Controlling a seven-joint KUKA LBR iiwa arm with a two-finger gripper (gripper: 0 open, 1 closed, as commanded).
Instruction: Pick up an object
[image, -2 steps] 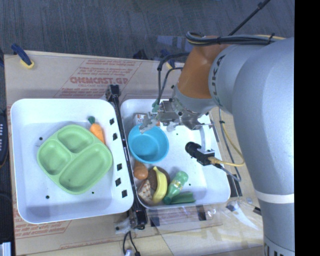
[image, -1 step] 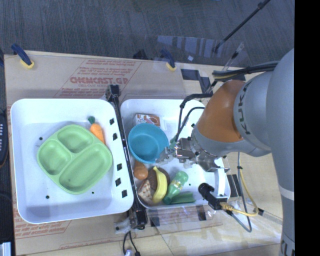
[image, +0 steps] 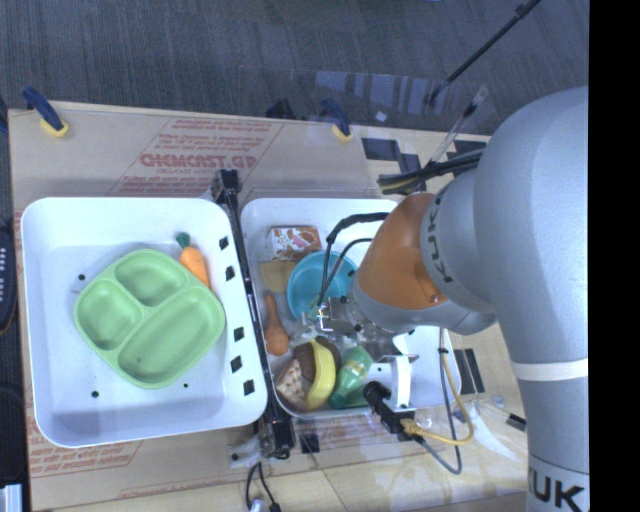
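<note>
arm's wrist sits low over the right bin (image: 255, 215), gripper (image: 345, 335) down among the clutter. can't tell if the jaws are released or clenched; the wrist body and orange band (image: 400, 265) hide them.

using the blue bowl (image: 315, 285) as the landmark: the gripper is just below and right of it. a banana (image: 322, 375) lies below the bowl, touching a green bottle-like item (image: 350, 385) to its right and a brownish round thing (image: 292, 382) to its left. an orange-brown long piece (image: 274, 325), maybe a sweet potato or carrot, lies left of the bowl along the bin wall. a small printed packet (image: 293, 240) sits above the bowl. well left of the bowl, in the left bin (image: 50, 400), are a green divided plate (image: 150, 315) and a carrot (image: 195, 265) touching the plate's upper edge.

likely target, by my read: banana or the green item, both right under the gripper. nothing visibly held.

to do it well: pile is packed, so come straight down on one item, jaws across the banana's narrow width rather than along it, avoid wedging a finger against the bowl rim. lift slowly; neighbours touch and may drag up. risk: fingers land on two things and slip off both.
</note>
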